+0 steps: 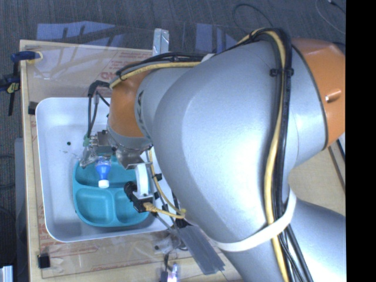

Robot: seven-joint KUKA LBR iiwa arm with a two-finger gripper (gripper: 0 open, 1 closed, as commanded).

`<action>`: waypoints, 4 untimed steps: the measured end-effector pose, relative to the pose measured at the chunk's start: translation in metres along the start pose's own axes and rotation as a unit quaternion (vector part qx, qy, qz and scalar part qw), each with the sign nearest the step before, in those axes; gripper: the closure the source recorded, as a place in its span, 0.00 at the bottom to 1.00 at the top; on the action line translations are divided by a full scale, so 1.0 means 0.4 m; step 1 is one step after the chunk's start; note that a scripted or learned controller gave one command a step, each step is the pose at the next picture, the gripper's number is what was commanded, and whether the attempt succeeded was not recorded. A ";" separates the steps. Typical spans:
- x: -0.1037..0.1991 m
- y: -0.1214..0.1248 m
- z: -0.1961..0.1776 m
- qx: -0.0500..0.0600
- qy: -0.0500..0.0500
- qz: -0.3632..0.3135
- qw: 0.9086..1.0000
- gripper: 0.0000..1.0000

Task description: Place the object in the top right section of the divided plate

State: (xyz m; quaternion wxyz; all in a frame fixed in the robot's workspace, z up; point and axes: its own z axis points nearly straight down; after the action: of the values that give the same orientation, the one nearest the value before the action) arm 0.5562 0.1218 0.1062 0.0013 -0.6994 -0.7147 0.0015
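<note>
Bottle (103, 173) on blue divided plate (94, 207) | directly under pincer (97, 155) | pincer grip unclear

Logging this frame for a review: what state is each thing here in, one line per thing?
Divided plate: teal, lying flat in the left white bin.
Bottle: small, blue with a white cap, lying over the plate's upper part, under the gripper.
Gripper: low over the bottle; grasp unclear.
White bin: holds the plate.
Arm: reaching in, covering the right side.
</note>
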 end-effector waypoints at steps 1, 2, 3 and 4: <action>0.002 -0.002 -0.023 0.002 0.000 -0.004 1.000 1.00; -0.061 -0.203 -0.211 0.001 0.000 0.038 0.999 1.00; -0.003 -0.060 -0.249 0.000 0.000 -0.039 0.999 1.00; -0.207 -0.172 -0.209 0.001 0.000 -0.113 0.994 1.00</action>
State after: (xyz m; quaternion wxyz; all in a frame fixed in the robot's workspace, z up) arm 0.4895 0.0375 0.1901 0.0019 -0.6145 -0.7889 0.0022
